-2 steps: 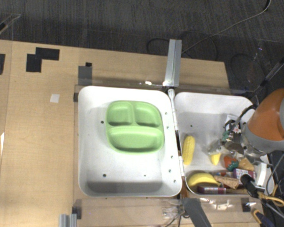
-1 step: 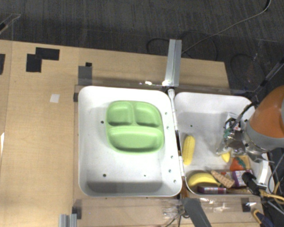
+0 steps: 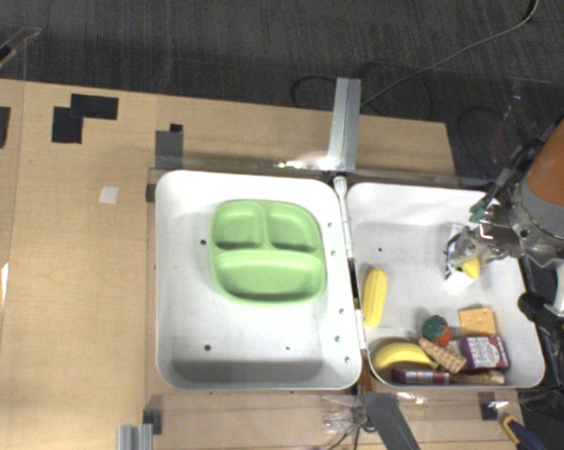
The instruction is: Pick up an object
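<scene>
Objects for the pick lie in the right bin [image 3: 394,215], most of them crowded at its near edge. I see a corn cob [image 3: 375,296] beside the bin's left wall, a banana [image 3: 398,353] in the near left corner, a dark red marker-like stick [image 3: 418,375] touching the banana, a small round red and green thing [image 3: 435,328], a tan cracker-like piece [image 3: 441,355], an orange square block [image 3: 476,321] and a purple packet [image 3: 484,351]. The packet has some white printing, but it is too small for me to read, so I can name no brand.

My gripper [image 3: 468,252] hangs over the far right part of this bin. Between its fingers sits a small yellow piece [image 3: 470,268], so it looks closed on this piece, though the metal parts are blurred and I cannot make out what the piece is. The arm [image 3: 557,175] is cut off by the right edge of the view.

In the left bin [image 3: 181,290] lies a green divided plate [image 3: 267,250] with three compartments.
</scene>
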Controlling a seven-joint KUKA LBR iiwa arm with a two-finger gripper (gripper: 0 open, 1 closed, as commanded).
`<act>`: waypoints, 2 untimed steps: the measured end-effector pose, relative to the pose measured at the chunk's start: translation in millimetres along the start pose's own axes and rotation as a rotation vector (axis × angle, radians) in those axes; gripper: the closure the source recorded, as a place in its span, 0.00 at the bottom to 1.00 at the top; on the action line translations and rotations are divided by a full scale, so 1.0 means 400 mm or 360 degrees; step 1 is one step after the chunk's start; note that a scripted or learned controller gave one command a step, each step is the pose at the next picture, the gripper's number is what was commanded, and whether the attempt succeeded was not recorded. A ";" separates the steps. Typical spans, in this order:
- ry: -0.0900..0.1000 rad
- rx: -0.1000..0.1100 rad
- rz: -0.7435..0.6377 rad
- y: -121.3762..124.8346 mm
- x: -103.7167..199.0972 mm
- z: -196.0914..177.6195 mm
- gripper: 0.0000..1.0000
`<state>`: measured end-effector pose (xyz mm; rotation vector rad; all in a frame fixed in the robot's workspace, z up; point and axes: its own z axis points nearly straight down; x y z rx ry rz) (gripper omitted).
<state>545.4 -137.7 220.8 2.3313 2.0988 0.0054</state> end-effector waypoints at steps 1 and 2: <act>-0.0001 -0.0001 -0.0300 0.165 -0.057 -0.130 1.00; 0.0001 0.0000 -0.0281 0.188 0.051 -0.040 1.00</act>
